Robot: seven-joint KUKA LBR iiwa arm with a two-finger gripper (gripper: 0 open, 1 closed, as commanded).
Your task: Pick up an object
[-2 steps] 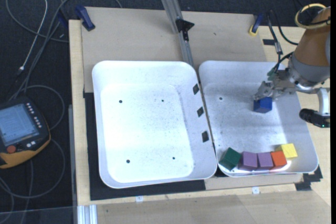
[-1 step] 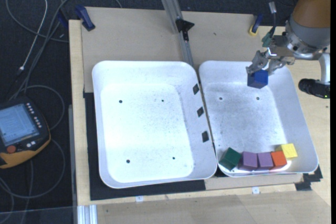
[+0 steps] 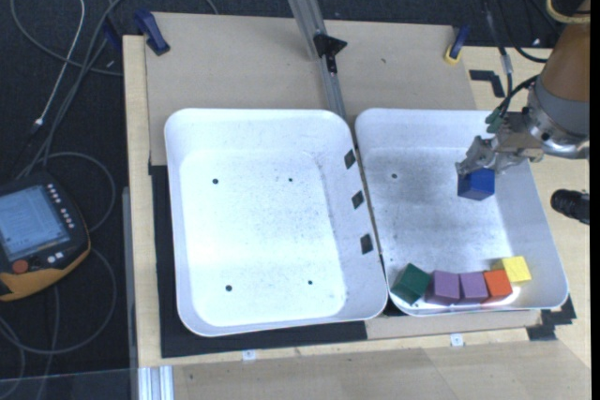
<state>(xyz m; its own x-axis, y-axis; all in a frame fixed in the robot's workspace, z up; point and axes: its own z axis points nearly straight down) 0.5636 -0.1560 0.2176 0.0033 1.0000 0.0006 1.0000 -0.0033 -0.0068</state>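
Looking down, you see the gripper (image 3: 480, 166) directly above the blue cube (image 3: 477, 184), fingers closed on its top, bin (image 3: 422, 201) below.

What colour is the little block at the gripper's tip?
Blue: the block at the gripper, seen in the camera view.
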